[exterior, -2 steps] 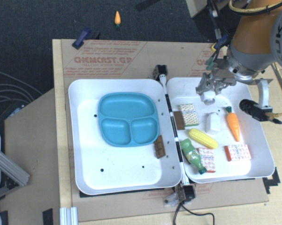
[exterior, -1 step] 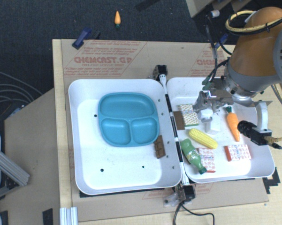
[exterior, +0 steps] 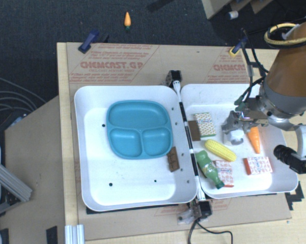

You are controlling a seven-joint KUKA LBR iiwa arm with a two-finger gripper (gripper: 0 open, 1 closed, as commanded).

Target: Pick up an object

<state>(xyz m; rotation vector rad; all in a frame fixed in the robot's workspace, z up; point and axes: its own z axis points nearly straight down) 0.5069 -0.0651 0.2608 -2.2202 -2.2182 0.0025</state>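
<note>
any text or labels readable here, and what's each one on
"CHEMCAST GP": red print on the brown protective paper behind the left bin.
The same red print repeats on the paper behind the right bin, too blurred to read fully.
Printed packets in the right bin: too small to read.

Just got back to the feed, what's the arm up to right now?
The arm has reached into the right bin, with the gripper low over its middle, between the corn cob and the carrot. Nothing shows between its fingers, so no pick is confirmed. A green bottle and small packets lie nearby. The left bin holds a blue divided plate and a small brown bar.
</note>
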